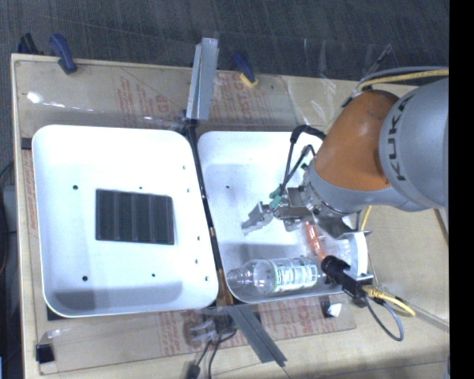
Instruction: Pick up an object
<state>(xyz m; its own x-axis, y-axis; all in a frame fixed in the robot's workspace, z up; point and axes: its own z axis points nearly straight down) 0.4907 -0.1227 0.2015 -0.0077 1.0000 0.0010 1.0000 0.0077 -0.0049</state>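
**Bottle lying in the right bin, gripper hanging above it**

Bottle (275, 276) is clear plastic, on its side along the near wall of the right bin (237, 164), cap end pointing left. Just behind it the gripper (257, 218) hangs over the bin floor, nothing between its fingers; can't tell how wide they're spread. Further left, the left bin (63, 156) has a dark ribbed block (134, 216). Blue clamps (63, 52) grip the counter (103, 85) at the far edge.
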